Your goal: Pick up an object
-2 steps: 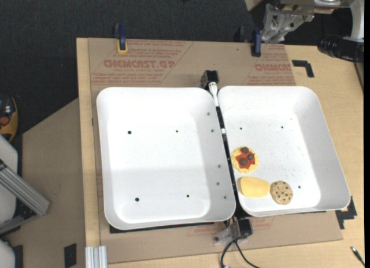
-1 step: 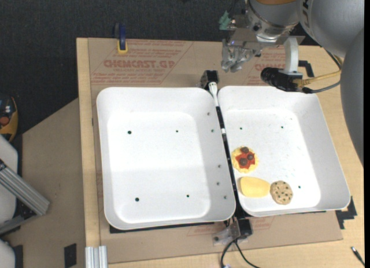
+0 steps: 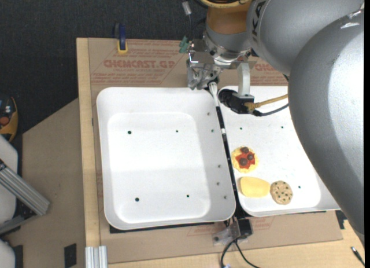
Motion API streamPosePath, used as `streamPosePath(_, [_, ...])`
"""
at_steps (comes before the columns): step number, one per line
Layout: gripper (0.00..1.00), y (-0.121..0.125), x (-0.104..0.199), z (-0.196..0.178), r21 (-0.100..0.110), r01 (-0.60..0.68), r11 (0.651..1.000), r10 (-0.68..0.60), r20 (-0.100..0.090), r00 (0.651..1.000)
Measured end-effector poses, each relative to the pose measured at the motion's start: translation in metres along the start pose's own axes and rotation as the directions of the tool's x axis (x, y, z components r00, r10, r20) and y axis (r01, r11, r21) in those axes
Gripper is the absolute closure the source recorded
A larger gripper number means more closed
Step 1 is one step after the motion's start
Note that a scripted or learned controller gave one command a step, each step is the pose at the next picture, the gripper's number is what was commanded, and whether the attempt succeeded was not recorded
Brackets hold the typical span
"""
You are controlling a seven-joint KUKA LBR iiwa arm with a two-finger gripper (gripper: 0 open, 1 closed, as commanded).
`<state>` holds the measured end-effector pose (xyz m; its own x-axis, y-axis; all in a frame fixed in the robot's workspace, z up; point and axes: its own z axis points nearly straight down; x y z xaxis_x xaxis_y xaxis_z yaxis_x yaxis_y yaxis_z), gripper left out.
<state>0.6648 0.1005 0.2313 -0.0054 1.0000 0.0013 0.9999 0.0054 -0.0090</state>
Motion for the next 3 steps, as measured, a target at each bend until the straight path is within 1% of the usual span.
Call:
streamPosePath(1, [1.0, 0.002, 0.083, -0.1, -0.022, 0.004, 1.0, -0.004, -0.003, 1.0])
streamPosePath(2, [1.0, -0.008, 0.127, -0.026, -0.001, -0.001, 1.0, 0.001, 0.002, 1.0])
streamPosePath(3, [1.0, -0.002, 0.124, -0.103, -0.018, -0.004, 1.0, 0.004, -0.001, 1.0])
